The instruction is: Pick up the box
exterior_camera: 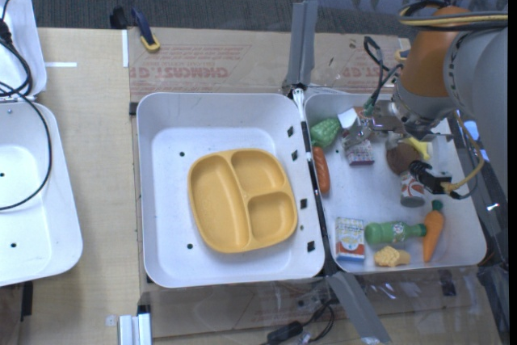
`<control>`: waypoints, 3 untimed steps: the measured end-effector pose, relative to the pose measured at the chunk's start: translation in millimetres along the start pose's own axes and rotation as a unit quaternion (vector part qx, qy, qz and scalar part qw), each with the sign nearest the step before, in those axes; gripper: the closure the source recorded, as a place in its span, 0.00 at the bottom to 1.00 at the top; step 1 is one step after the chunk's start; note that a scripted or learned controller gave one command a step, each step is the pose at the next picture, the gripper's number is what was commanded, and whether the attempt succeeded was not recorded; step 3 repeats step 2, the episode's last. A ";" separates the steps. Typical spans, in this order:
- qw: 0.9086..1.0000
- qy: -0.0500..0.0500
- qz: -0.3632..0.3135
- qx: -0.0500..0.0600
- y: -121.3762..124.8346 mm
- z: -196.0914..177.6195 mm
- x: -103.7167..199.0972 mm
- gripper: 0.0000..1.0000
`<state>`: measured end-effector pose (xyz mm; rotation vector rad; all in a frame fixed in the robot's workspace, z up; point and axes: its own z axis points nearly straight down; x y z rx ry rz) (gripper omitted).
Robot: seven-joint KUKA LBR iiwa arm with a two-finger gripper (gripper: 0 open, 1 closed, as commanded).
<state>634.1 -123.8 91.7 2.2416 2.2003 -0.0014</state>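
The box point(350, 239) is a small white carton with an orange and blue print. It lies flat near the front left corner of the right bin point(472, 254). My gripper point(359, 133) hangs low over the far part of that bin, well behind the box and apart from it. Just below the gripper lies a small white and dark packet point(361, 154). From this angle the gripper's tips blend into the clutter beneath them.
The right bin also holds a green leafy toy point(325, 130), a sausage point(321, 170), a green bottle point(393, 233) right of the box, a yellow corn piece point(388, 257), a carrot point(435, 230), a can point(412, 191) and a brown lump point(398, 157). A yellow divided plate point(241, 199) lies in the left bin point(161, 174).
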 end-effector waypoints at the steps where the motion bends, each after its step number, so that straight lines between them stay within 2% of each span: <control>1: 1.000 0.000 0.000 0.001 -0.2 -8.7 -0.2 1.00; 2: 0.999 0.000 -0.048 0.000 19.4 -100.1 65.0 1.00; 3: 0.999 0.000 -0.048 0.000 19.4 -100.1 65.0 1.00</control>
